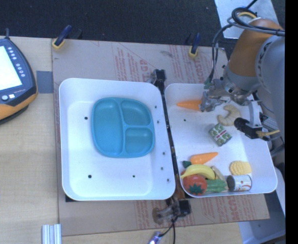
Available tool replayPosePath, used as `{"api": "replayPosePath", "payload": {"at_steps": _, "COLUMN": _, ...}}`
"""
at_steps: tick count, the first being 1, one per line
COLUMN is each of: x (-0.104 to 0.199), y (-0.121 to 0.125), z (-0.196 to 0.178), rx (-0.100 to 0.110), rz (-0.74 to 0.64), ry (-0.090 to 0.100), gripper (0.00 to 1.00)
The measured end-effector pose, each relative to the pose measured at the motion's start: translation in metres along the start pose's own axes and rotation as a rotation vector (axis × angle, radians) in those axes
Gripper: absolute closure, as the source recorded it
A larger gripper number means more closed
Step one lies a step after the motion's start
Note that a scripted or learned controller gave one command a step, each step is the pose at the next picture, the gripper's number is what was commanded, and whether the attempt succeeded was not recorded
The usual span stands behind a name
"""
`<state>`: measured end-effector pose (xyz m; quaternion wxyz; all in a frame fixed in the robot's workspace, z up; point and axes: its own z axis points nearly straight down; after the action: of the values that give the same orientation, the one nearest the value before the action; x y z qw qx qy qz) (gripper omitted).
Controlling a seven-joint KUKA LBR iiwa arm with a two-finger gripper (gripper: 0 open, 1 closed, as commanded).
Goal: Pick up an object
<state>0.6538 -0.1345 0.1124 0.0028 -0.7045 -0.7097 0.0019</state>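
An orange carrot lies near the far rim of the right bin, its thick end touching or just beside the gripper, which comes down over it from the right. Whether the gripper's jaws are open or closed on the carrot cannot be told; the tips are too small and dark to read.

Just right of the gripper lies a pale peanut-shaped piece, and nearer from there a small green-and-white carton. Well apart, at the bin's near edge, sit a second carrot, a banana, a tomato, a yellow biscuit and a can. The left bin holds a blue divided plate.
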Motion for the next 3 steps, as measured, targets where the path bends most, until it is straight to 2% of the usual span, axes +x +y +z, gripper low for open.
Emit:
{"api": "replayPosePath", "payload": {"at_steps": 1, "x": -0.001, "y": 0.000, "z": -0.010, "rx": 0.000, "rz": -0.001, "ry": 0.000, "gripper": 1.00}}
{"api": "replayPosePath", "payload": {"at_steps": 2, "x": -0.001, "y": 0.000, "z": -0.010, "rx": 0.000, "rz": -0.002, "ry": 0.000, "gripper": 0.00}}
{"api": "replayPosePath", "payload": {"at_steps": 3, "x": -0.027, "y": 0.002, "z": 0.021, "rx": -0.001, "rz": 0.004, "ry": -0.001, "gripper": 0.00}}
